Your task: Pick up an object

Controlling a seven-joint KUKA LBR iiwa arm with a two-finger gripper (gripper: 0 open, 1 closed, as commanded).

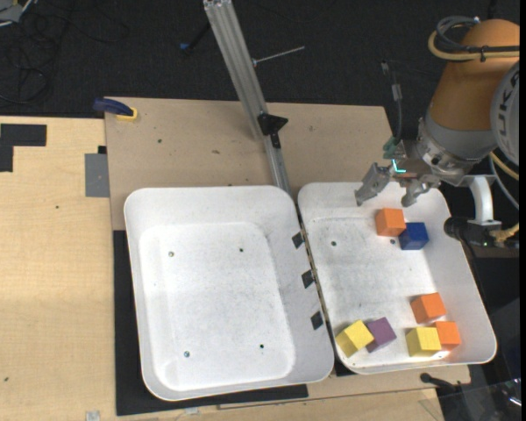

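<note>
Just below open pincer [392, 188], orange cube [390, 222]

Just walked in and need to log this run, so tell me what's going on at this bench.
A grey KUKA arm with an orange band reaches in from the right, its tool spread open above the far end of the right bin, holding nothing. Just below it sit an orange block and a blue block, touching. Near the bin's front edge lie two yellow blocks, a purple block and two more orange ones. Nothing has been picked up yet.
</note>
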